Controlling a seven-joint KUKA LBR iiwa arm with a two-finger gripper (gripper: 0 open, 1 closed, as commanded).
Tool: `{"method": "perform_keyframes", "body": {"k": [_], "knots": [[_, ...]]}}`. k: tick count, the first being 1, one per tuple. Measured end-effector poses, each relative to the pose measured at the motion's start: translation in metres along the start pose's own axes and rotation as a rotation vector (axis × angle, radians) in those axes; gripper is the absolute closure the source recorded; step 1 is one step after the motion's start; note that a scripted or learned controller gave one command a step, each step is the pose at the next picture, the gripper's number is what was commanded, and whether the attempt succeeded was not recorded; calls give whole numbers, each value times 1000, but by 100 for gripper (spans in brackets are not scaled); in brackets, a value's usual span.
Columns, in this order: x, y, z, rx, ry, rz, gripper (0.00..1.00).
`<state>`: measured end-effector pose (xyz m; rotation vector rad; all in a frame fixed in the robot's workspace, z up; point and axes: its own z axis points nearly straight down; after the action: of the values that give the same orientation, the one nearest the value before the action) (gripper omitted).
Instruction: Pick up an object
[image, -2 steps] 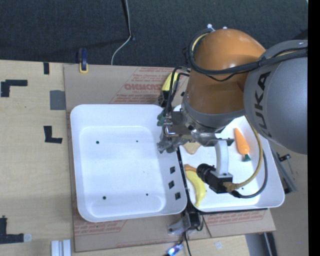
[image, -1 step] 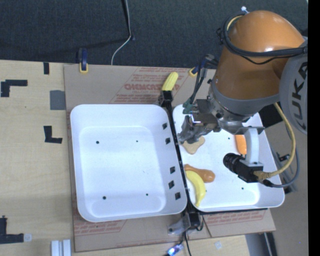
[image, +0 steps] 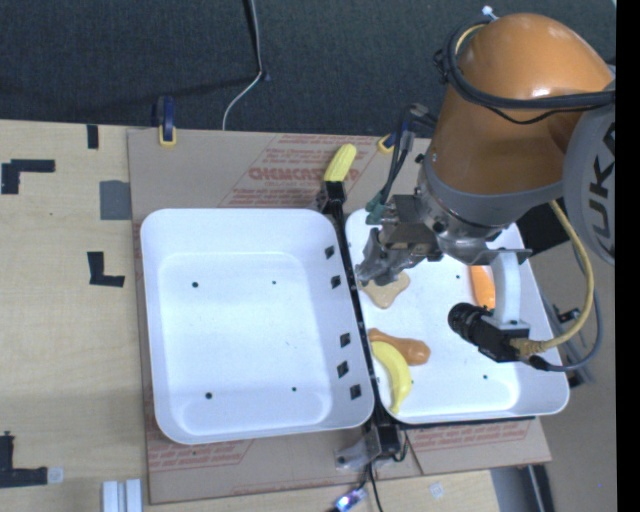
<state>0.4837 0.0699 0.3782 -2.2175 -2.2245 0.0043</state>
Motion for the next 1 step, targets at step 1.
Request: {"method": "perform_keyframes", "body": {"k": [1], "knots": [[0, 0, -9, 2, -1, -1, 100]]}}
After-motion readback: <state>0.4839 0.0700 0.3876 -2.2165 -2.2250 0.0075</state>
